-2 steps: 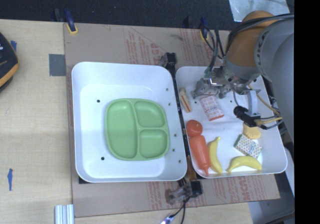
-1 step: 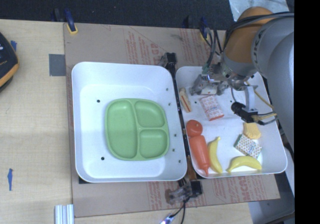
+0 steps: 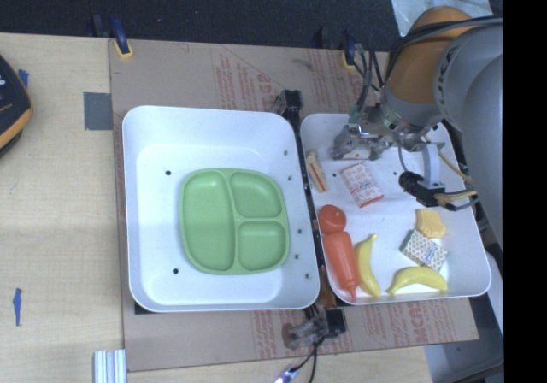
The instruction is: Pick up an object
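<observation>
My gripper (image 3: 352, 145) hangs low over the far left part of the right bin (image 3: 466, 289). Just in front of it lies a red and white packet (image 3: 361, 184), apart from it. A small hot dog bun (image 3: 316, 173) lies along the bin's left wall. Nearer the front are a red tomato (image 3: 332, 218), an orange carrot (image 3: 342, 260) and a small banana (image 3: 367, 265). At the front right lie a second banana (image 3: 419, 280), a patterned packet (image 3: 424, 249) and a yellow block (image 3: 430, 222).
The left bin (image 3: 145, 202) holds a green divided plate (image 3: 233, 220). The grey arm with its orange band (image 3: 427, 56) stands over the right bin's far right corner. A yellow and black device (image 3: 10, 103) sits at the bench's left edge.
</observation>
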Tool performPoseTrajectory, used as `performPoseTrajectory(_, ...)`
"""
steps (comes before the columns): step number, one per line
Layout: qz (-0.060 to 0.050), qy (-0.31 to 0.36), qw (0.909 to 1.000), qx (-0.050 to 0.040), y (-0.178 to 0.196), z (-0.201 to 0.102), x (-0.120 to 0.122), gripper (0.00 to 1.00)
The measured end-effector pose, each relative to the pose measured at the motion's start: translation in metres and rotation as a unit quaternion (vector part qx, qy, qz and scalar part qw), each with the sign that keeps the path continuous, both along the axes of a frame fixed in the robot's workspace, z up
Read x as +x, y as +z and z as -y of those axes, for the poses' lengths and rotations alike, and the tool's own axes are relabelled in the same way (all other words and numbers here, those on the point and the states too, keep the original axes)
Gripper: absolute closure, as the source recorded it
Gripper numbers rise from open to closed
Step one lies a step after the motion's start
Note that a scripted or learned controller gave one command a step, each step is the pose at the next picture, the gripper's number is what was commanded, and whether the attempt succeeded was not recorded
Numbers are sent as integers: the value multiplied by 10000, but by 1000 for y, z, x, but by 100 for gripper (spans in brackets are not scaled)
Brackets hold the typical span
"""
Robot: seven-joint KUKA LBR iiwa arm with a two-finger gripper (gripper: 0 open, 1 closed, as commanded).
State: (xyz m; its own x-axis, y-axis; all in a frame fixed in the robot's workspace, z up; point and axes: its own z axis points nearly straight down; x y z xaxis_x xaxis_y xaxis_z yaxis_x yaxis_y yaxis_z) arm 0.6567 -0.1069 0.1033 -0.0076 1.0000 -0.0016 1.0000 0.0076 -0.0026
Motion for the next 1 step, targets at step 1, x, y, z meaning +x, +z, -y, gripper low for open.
performPoseTrajectory(1,-4,-7,10000,7,89,-64,-59,100)
